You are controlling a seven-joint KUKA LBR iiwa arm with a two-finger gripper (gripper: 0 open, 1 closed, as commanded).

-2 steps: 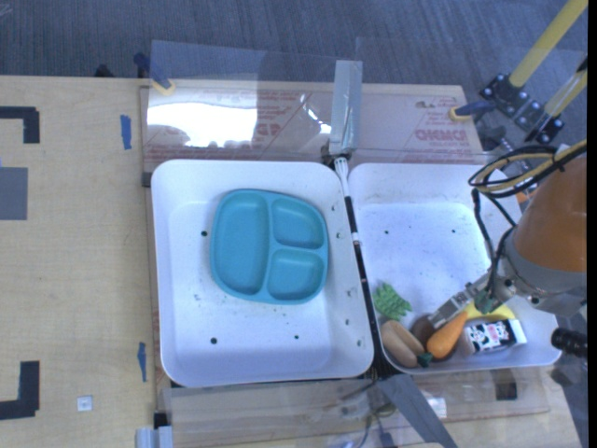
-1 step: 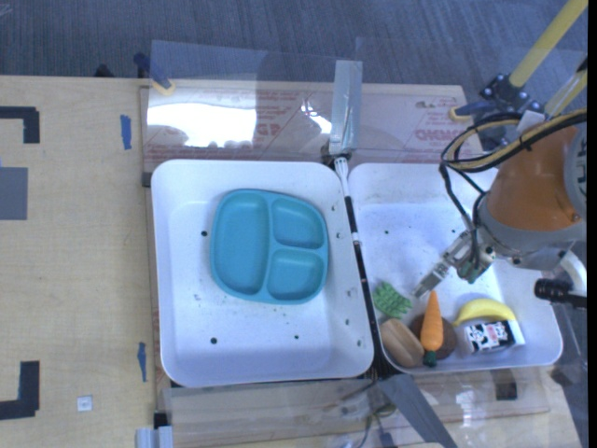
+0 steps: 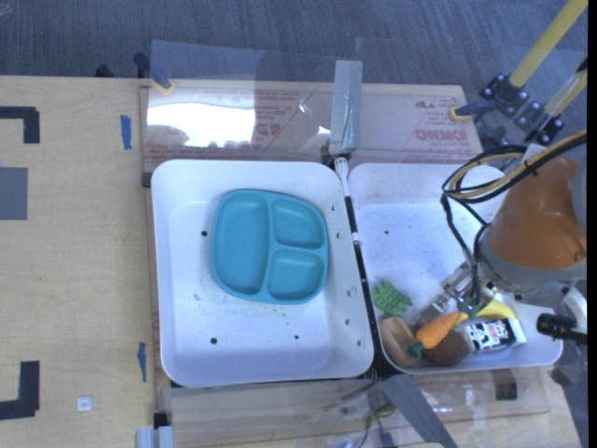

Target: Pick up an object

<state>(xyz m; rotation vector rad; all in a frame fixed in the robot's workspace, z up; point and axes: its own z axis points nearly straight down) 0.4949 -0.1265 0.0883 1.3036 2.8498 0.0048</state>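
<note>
In the right bin [image 3: 401, 222], a pile of toys lies at the near edge. It has a green leafy piece [image 3: 392, 297], a brown rounded piece [image 3: 399, 339], an orange carrot [image 3: 437, 329], a yellow banana [image 3: 496, 312] and a black-and-white carton [image 3: 491, 335]. The gripper [image 3: 464, 297] is low over this pile, just above the carrot's thick end and beside the banana. The arm's orange band [image 3: 536, 222] rises behind it and hides the bin's right part.
The left bin [image 3: 177, 278] holds a blue divided plate [image 3: 270, 245] near its middle. A clear plastic sheet [image 3: 242, 110] and a grey post [image 3: 346, 105] stand behind the bins. Black cables [image 3: 466, 189] loop over the right bin's far side.
</note>
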